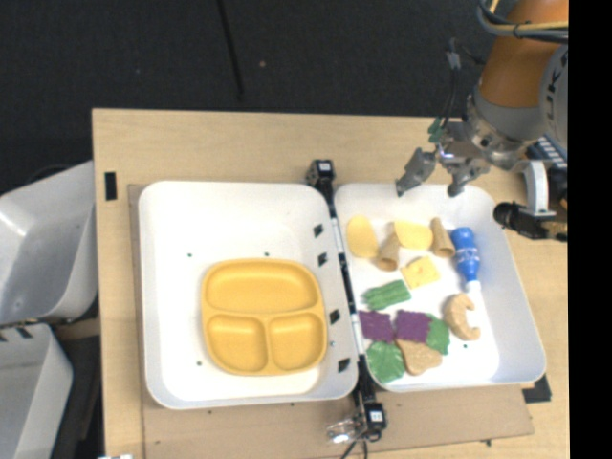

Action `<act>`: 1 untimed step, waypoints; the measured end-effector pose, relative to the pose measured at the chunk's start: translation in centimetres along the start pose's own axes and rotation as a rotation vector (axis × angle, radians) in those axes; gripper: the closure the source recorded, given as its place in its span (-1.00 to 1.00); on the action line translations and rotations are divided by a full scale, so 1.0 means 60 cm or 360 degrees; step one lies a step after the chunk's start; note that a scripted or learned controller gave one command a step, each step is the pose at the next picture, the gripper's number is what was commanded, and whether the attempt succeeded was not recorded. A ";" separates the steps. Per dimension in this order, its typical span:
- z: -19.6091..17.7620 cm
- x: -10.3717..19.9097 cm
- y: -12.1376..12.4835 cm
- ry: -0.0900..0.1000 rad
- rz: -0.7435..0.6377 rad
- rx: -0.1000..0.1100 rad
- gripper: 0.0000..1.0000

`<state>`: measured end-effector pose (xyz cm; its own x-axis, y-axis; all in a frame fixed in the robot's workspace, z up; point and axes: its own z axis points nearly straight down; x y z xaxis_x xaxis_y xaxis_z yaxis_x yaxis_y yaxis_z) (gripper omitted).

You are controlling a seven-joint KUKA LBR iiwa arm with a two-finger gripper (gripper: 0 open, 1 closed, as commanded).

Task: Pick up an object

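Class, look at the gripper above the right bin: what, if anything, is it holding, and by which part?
Nothing is held. The gripper hangs open above the far edge of the right bin, its fingers spread with nothing between them; the toy pieces, such as the blue bottle, lie in the bin.

A pale wooden bench [239, 142] stands on a dark floor [239, 36], with white containers [38, 256] at its left.
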<state>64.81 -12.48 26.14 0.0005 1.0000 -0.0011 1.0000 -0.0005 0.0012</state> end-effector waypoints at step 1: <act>0.091 -0.004 -0.182 0.0004 0.0006 0.0020 -1.00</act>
<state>53.92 -12.73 20.67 0.0042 1.0000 0.0017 0.9999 -0.0042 -0.0115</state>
